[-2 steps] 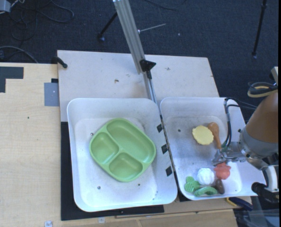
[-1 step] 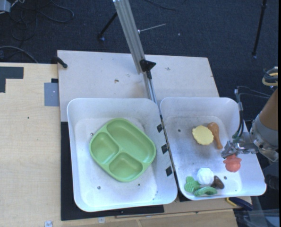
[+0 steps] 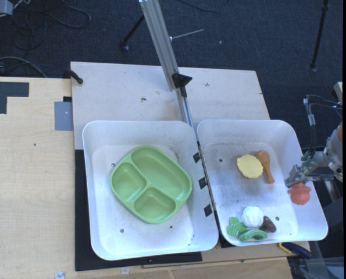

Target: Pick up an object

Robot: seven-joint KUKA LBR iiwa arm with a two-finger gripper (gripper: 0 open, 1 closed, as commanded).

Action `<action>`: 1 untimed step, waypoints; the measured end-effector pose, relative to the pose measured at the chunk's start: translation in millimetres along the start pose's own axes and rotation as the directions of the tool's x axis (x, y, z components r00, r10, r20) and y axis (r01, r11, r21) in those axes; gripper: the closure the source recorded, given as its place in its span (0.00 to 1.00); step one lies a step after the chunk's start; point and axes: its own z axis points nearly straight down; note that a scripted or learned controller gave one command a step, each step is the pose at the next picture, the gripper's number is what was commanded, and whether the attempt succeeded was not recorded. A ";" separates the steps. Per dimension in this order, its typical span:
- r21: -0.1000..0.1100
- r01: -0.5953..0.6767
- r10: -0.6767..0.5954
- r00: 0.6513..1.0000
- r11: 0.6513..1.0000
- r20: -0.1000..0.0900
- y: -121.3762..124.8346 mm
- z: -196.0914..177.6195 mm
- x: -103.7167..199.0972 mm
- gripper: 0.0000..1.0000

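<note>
One red object (image 3: 300,194) beside end effector (image 3: 295,177), grip unclear.

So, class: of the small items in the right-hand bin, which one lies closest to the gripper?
The red object by the bin's right wall, just below the gripper. The yellow disc, white ball and green piece all lie further left.

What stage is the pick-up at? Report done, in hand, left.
Done: the gripper has reached the right bin's right rim, just above the red object. In hand: nothing visibly held; that object looks like the target. Left: grasp and lift. Yellow piece lies untouched.
</note>
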 end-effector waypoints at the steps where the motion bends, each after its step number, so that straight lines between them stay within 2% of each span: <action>1: 0.002 0.001 -0.001 1.000 1.000 -0.001 0.7 -31.3 -0.6 1.00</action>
